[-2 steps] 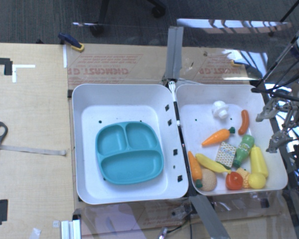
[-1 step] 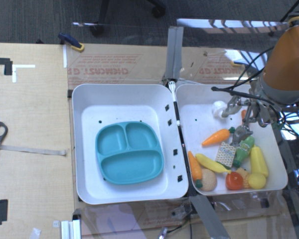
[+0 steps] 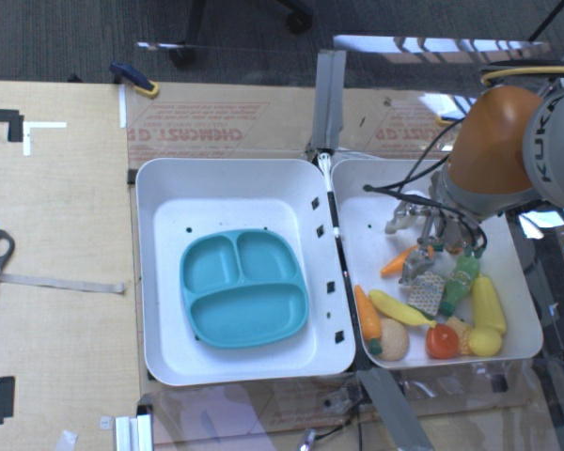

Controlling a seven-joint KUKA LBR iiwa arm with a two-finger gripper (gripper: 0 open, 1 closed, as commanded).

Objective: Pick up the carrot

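The tool (image 3: 430,252) hangs low in the right bin (image 3: 357,188), and I cannot tell how it is set. The left bin (image 3: 160,188) holds a blue divided plate (image 3: 244,287), while the right one crowds a yellow banana (image 3: 401,307), green bottle (image 3: 459,283), tomato (image 3: 441,341) and a small orange piece (image 3: 395,265). The carrot (image 3: 367,314) lies by the left wall, well apart from the tool; a good grasp would straddle its middle across its width, clear of wall and banana.
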